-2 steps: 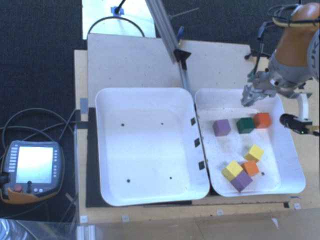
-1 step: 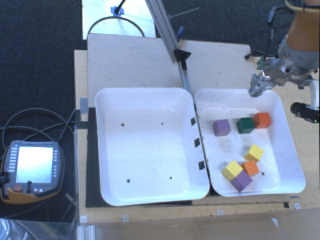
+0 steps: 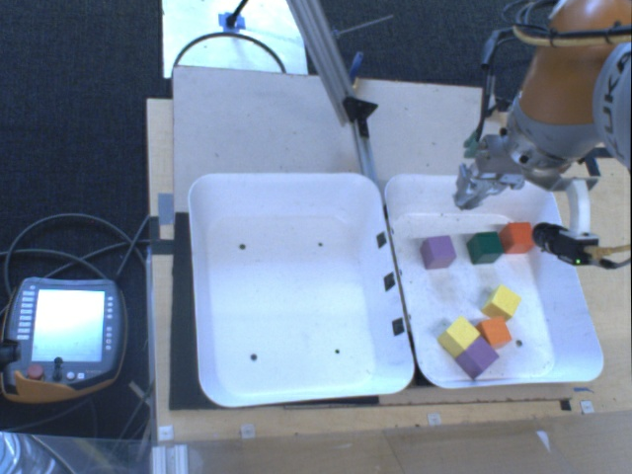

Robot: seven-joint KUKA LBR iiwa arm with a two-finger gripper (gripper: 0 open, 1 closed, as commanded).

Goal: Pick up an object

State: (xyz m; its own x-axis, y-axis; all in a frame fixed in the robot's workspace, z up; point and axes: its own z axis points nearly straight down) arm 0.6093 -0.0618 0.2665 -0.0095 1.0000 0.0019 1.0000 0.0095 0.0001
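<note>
The right bin (image 3: 563, 363) holds several small blocks. A purple block (image 3: 437, 252), a green block (image 3: 484, 248) and an orange block (image 3: 516, 237) lie in a row across its far half. Toward the front, a yellow block (image 3: 502, 302), a small orange block (image 3: 495, 332), another yellow block (image 3: 458, 336) and a purple block (image 3: 477, 356) are clustered. My gripper (image 3: 471, 194) hangs over the bin's far edge, above and behind the purple and green blocks, with nothing visible between its fingers.
The left bin (image 3: 212, 294) sits beside the right one, with a dark divider strip (image 3: 388, 281) between them. A slanted metal pole (image 3: 326, 47) crosses the back. A teach pendant (image 3: 61, 339) lies left of the bench.
</note>
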